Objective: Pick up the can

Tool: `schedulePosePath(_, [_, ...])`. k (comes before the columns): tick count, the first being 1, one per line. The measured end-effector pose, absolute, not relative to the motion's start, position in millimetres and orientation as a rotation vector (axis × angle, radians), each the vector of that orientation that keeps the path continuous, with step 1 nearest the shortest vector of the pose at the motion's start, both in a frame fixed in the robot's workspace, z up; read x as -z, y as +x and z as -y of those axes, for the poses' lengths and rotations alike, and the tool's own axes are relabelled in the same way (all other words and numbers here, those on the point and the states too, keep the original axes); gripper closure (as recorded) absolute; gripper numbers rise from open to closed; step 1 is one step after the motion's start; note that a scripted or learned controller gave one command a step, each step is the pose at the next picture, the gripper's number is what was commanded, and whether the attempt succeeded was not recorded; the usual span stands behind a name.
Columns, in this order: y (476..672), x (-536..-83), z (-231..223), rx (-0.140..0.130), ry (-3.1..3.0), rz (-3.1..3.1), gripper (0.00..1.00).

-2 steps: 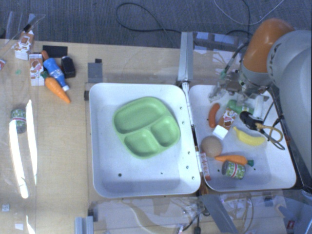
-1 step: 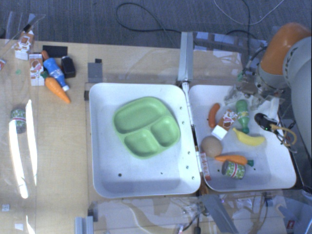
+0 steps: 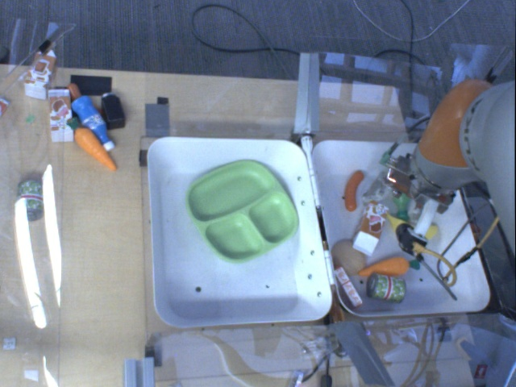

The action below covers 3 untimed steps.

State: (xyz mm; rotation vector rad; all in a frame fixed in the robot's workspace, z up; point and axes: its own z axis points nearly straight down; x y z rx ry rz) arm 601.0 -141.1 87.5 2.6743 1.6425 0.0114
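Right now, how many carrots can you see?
2: one carrot lies on the bench left of the bins, one carrot in the right bin beside the can. Clutter may hide more.

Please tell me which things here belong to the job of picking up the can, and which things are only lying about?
Belong to the job:
can, right bin, gripper

Only lying about:
green divided plate, carrots, sausage, small cartons, blue bottle

Tabletop (image 3: pixel 218 111): pale wood, matt, under a clear glossy sheet at left. Bins (image 3: pixel 169 297): smooth white plastic, slight sheen. Green tray (image 3: pixel 242 208): matt plastic. Can (image 3: pixel 387 289): shiny metal, paper label. Carrot (image 3: pixel 385 266): smooth orange plastic. Floor (image 3: pixel 161 14): rough grey carpet.
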Motion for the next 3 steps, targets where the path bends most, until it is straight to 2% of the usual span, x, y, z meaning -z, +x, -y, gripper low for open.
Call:
schedulePosePath(1, [604.1, -100.0, 138.9, -0.025, 2.671, -1.642, 1.0])
schedulePosePath(2, [604.2, -100.2, 138.9, -0.025, 2.671, -1.641, 0.0])
schedulePosePath(3, [531.0, -88.1, 144.0, -0.016, 2.895, -1.211, 0.0])
